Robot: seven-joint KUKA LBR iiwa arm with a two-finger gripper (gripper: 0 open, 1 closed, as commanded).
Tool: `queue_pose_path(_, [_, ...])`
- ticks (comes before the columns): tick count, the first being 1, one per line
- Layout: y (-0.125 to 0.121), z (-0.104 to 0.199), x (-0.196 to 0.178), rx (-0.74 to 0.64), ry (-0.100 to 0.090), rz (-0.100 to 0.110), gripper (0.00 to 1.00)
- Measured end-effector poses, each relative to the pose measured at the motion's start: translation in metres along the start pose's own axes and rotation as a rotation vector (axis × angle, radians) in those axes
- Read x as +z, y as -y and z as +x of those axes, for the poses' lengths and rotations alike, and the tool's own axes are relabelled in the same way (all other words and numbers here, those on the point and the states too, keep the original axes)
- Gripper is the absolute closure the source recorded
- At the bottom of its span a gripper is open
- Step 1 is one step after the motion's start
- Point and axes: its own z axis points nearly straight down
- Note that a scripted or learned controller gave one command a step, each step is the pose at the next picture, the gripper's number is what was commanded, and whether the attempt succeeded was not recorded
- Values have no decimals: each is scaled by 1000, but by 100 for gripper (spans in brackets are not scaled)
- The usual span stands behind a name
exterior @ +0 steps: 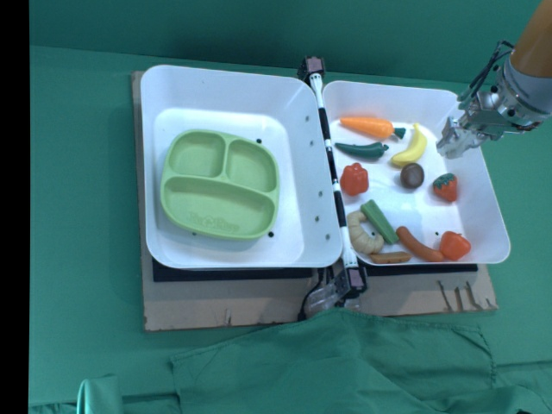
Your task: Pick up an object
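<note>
Green bench; tool (454,140) above right bin (483,198) w/ banana (411,147) nearby.

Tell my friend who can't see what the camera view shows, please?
A grey robot arm's gripper hovers over the right white bin, which holds toy foods: a carrot, banana, red pepper and strawberry. The left white bin holds a green divided plate.

Gripper (454,140) hovers over right bin (487,198), top-right corner. Banana (411,147) just left of it, strawberry (445,186) just below, brown ball (411,176) below-left. Carrot (368,127) farther left. Green tray (221,183) in left bin (164,93), well apart.
</note>
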Motion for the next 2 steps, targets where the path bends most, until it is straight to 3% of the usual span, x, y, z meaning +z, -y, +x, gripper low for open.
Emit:
queue_pose_path(1, [-24, -11, -106, -6, 1, -7, 100])
queue_pose_path(2, [-39, 7, -180, -8, -2, -4, 100])
